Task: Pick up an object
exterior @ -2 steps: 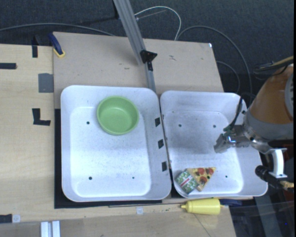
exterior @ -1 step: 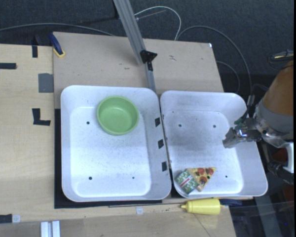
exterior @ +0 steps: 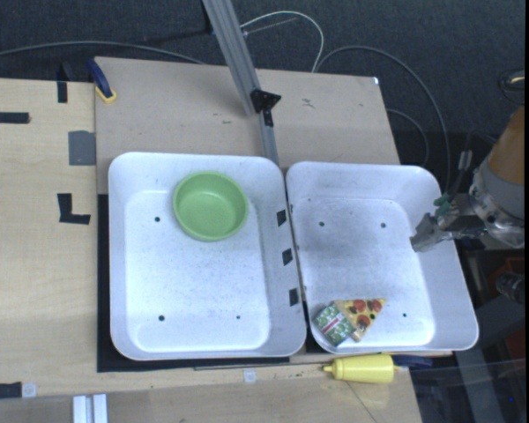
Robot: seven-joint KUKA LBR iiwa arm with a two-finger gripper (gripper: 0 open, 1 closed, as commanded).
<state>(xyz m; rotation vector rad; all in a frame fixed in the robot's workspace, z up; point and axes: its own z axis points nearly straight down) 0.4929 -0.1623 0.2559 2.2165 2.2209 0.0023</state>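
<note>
Camera view from above the bench shows two shallow white bins side by side on a wooden board; the left bin [exterior: 132, 324] holds a green bowl [exterior: 211, 205], upright, toward its far left part and well apart from the dividing rim; the right bin [exterior: 335, 176] holds a small flat packet [exterior: 346, 316] printed in green, red and yellow, lying in the near left corner, close against the sloped wall there. Just outside the right bin's near rim, on the bench, a yellow bottle [exterior: 364, 368] lies on its side with its nozzle pointing left; it sits just beside the rim, and whether it touches cannot be told.

The gripper [exterior: 430, 231] hangs over the right bin's right edge, at mid-height of that wall, with the grey wrist and a patch of orange arm behind it toward the right; its dark tip is blurred and seen at a slant, so whether it is open or closed cannot be told; nothing is visible in it. It is well apart from the packet, which lies nearer the camera and to the left, and far from the bowl in the other bin.

A grey metal pole [exterior: 234, 47] runs down from the top of the picture to the far end of the rim between the bins; thin cables loop across the dark floor beyond the board.
</note>
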